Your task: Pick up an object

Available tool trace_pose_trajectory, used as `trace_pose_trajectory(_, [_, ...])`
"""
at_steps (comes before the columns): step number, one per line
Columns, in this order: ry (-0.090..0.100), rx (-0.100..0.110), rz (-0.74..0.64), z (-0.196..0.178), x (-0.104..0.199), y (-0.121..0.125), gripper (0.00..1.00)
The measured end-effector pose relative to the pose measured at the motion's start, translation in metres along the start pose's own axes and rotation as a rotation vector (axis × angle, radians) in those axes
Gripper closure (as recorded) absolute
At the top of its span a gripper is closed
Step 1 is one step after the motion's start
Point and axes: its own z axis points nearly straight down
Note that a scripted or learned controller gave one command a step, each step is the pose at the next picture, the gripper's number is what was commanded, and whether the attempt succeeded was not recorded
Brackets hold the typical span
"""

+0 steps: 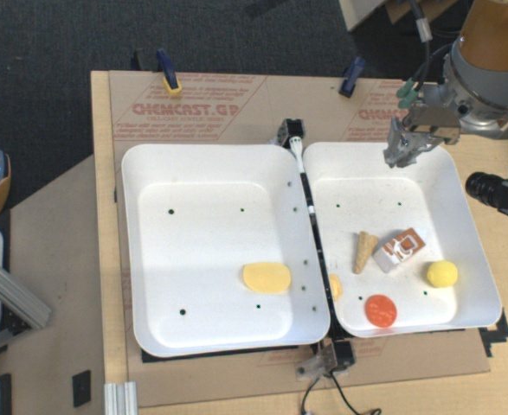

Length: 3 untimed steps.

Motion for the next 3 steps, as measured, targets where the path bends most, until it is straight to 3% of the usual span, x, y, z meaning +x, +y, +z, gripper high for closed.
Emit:
trace_pose_trajectory(1, [0.0, -0.003, 0.002, -0.018, -0.077, -0.043, 1.0])
trace_pose_trajectory(2, [0.005, 0.006, -0.015, 0.047, -0.002, -0.047, 1.0])
trace_pose_trajectory(3, [0.005, -0.015, -0.016, -0.055, 0.058, -0.06, 1.0])
